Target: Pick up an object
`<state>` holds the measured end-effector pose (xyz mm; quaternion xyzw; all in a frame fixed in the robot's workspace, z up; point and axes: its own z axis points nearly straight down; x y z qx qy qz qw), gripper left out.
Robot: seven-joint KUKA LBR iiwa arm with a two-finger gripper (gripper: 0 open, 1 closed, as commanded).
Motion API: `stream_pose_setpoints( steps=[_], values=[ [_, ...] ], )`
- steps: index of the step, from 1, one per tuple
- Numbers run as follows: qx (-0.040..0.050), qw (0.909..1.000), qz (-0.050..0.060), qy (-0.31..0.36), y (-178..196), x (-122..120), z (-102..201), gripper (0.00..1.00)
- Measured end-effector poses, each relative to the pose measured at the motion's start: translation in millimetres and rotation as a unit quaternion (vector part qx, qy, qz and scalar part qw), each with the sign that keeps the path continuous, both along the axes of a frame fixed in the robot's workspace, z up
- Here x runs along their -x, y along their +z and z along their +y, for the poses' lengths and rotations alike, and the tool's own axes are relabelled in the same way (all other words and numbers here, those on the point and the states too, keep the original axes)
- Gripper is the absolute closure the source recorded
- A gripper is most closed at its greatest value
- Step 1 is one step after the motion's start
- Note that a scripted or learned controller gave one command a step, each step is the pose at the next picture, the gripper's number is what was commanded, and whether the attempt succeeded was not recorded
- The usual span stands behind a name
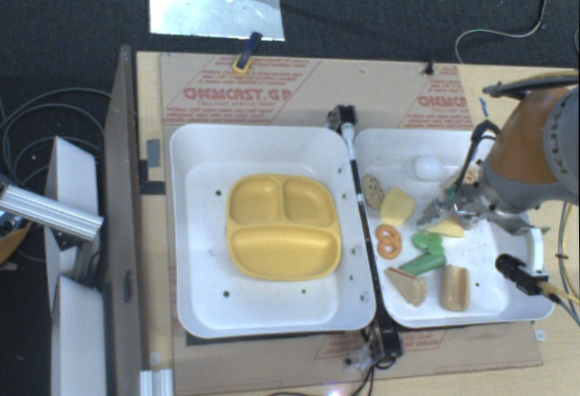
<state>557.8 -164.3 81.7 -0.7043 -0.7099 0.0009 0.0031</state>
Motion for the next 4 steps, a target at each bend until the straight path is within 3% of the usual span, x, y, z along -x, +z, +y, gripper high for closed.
stream_pose_setpoints(
  steps=[1, 2, 3, 4],
  values=[
    [0.0046, 0.9999, -0.009, -0.002, 83.9, -42.2, -44.9, 0.00],
    [0.0002, 1.0000, -0.001, 0.000, 8.3, -27.6, -3.4, 0.00],
    [0.0019, 1.0000, -0.004, -0.003, 3.8, 25.4, 40.3, 0.00],
    [0.0030, 1.0000, -0.007, -0.001, 12.5, -26.5, 10.9, 0.00]
  ],
)
